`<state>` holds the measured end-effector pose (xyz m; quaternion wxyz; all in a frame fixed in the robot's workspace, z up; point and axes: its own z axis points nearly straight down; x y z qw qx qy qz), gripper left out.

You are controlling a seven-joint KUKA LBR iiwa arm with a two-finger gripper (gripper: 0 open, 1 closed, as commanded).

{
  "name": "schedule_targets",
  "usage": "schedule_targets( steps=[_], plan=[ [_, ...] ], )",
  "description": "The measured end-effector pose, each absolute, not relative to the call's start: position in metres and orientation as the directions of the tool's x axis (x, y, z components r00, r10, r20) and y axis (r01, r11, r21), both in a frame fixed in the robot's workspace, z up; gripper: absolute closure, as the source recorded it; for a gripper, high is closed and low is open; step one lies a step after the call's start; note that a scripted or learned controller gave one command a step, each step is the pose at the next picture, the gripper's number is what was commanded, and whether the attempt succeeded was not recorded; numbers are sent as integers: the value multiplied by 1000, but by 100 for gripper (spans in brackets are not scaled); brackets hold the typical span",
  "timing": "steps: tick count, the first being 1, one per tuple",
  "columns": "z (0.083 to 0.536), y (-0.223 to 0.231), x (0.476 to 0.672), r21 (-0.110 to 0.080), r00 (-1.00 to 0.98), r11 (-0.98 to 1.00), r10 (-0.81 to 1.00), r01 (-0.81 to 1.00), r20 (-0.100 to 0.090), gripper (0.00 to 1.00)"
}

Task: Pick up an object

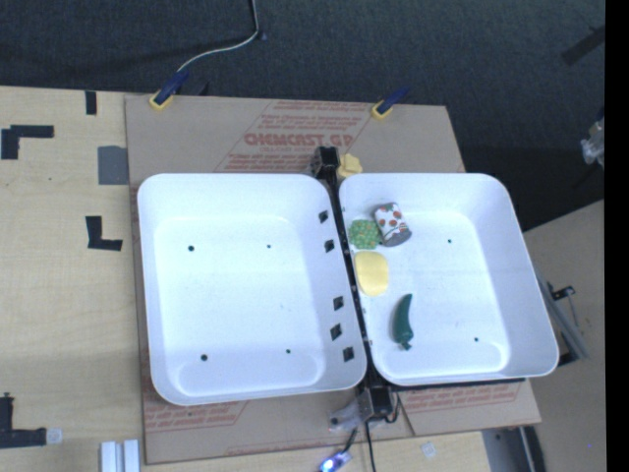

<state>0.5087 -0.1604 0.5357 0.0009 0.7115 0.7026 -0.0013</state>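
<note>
White right-hand bin (491, 264) carries four things along its left edge: green piece (364, 233), spotted piece (392, 224), yellow piece (372, 273), dark green pepper (403, 322)

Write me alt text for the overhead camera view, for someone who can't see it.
Two shallow white bins sit side by side on a cardboard sheet; the right bin holds four small objects near its left wall: a green piece, a red-spotted white piece, a yellow piece and a dark green pepper-like piece. The left bin lies beside it.
</note>
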Motion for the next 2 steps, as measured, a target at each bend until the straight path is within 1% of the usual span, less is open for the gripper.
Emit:
schedule_targets(
  steps=[1,2],
  plan=[
    [535,-227,496,0,5,-5,1000,1000,-3,100],
    [535,-224,497,0,0,0,1000,1000,-2,0]
  ],
)
